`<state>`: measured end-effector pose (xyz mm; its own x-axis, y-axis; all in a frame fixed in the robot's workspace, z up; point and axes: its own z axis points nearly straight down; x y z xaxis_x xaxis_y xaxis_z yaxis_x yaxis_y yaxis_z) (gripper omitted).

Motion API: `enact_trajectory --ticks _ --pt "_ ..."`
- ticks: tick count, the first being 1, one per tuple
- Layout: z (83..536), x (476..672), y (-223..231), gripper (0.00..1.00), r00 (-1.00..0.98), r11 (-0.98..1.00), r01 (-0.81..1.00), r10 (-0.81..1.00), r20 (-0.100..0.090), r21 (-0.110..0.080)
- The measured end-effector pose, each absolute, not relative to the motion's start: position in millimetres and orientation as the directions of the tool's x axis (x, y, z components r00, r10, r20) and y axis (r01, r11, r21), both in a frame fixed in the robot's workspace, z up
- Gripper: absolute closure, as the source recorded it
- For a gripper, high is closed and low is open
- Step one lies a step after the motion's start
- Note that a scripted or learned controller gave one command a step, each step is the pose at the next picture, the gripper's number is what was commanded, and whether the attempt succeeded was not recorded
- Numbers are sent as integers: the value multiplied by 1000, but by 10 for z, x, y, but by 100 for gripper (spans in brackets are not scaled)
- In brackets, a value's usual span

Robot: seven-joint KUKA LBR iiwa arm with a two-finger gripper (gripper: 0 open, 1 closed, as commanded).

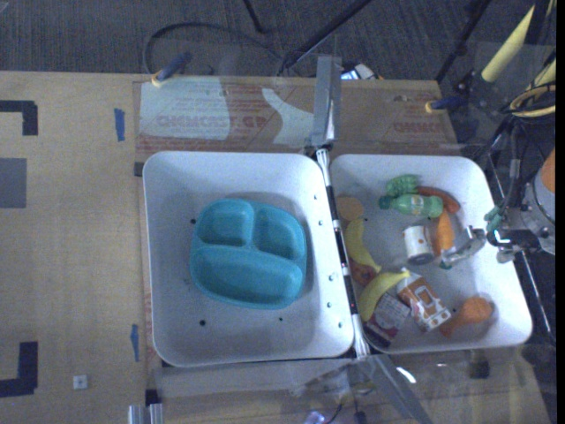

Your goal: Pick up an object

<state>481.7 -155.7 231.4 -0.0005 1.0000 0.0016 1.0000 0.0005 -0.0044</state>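
- Overhead, two shallow white bins with rounded corners sit side by side on a tan cardboard-covered bench; the left bin [168, 237] has a smooth matte floor with a few small dark dots.
- Within the left bin lies a teal divided plate [249, 252], a rounded, glossy plastic tray with three compartments, roughly centred.
- The right bin [508, 312] holds a loose heap of small objects.
- A yellow banana [359, 247], curved and smooth, lies along that bin's left wall, with a second rounded yellow piece [381, 288] just below it.
- A green bottle-like toy [413, 204] sits near the bin's back, touching a darker green leafy shape [402, 185] and an orange carrot-like stick [441, 198].
- A short white cylinder [417, 244] stands near the middle, just beside an orange rounded piece [445, 233].
- A small printed carton [424, 306] with red and white markings lies tilted near the front, next to a dark-labelled packet [384, 325].
- An orange oval object [475, 311] rests near the front right corner.
- The gripper [455, 254], metallic grey, reaches in from the right over the right bin, its tip just beside the white cylinder and the orange piece; whether its fingers are apart or together cannot be told, and nothing is visibly between them.
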Motion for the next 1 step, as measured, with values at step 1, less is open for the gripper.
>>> enact_trajectory --ticks 1 --pt "1441 5498 -1202 0 -91 91 996 996 1 -2"
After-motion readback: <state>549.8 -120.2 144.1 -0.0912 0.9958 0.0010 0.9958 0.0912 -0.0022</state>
